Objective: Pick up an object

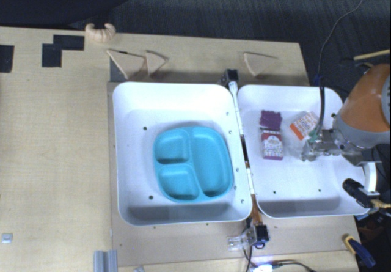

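Claw (310,150) low over right bin (293,203), at right side, reaching in from right. Too small and blurred to tell open from shut, or holding anything.

Nearest item: orange-and-white packet (303,124), just up-left of claw, tilted, possibly touching claw tip; can't confirm. Probably a thin wrapper: light, soft, crinkly, likely slippery. Best taken across narrow width, mid-body, with light squeeze; risk of sliding out or folding.

Next out: red-and-white box (272,145), mid-bin, lying flat, long side roughly along bin depth. Looks like small carton: light, fairly stiff, flat faces. Easiest grasp of the three, judged by shape: pinch across short sides at centre.

Purple block (270,120) just above box, near but seemingly apart. Small, squarish, material unclear. Grasp across any opposite pair of sides.

All three clustered in upper half of right bin, well off walls, so room for claw either side.

Left bin (131,142): holds one blue tray (192,162) with three compartments, lying centred, nothing visible in compartments. Rigid plastic by look, wide and shallow; poor fit for claw except at rim.

Both bins side by side on tabletop (55,161).
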